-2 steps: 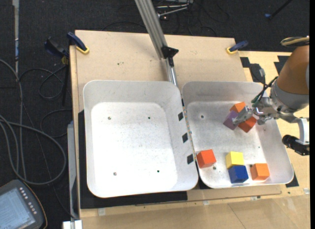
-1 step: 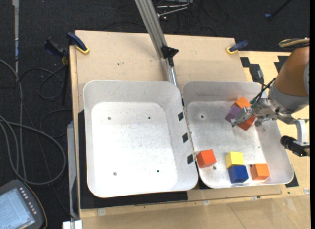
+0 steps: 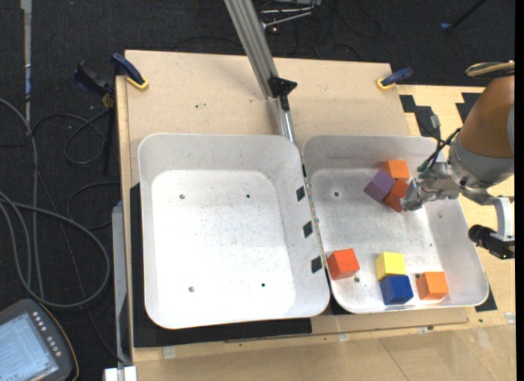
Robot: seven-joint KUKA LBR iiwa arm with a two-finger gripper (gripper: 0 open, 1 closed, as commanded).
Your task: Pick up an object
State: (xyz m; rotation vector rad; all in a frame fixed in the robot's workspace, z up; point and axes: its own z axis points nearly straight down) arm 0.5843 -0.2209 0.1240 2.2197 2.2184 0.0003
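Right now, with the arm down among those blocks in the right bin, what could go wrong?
The end effector sits against a tight cluster: a purple block, an orange block and a red-brown block that touch one another. It may shove them apart or catch two at once. The cluster also lies near the right bin's back wall, so a nudged block could jam against that wall.

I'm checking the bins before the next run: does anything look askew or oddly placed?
Yes: in the right bin, a purple block sits tilted against two orange blocks, bunched right at the gripper. The other blocks lie apart along the near edge.
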